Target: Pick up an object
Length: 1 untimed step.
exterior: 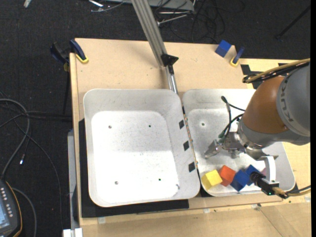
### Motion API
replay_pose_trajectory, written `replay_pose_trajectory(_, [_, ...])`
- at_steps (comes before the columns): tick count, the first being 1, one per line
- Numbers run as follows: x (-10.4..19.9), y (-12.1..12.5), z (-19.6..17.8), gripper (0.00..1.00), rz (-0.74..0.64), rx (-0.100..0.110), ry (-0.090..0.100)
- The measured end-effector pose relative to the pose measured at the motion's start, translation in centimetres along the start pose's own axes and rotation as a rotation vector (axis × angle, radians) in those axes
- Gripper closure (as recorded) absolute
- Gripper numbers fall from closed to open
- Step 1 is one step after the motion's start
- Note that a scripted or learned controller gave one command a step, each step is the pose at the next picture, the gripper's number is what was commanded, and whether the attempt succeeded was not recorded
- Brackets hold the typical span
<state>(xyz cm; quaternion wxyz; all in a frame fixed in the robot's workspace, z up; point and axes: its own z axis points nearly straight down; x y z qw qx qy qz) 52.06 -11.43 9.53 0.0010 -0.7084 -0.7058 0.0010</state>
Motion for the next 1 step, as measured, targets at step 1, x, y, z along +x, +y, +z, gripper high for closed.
replay_pose_trajectory(1, [3.20,0.35,-10.47,0.00,-0.010,-0.012,-0.001])
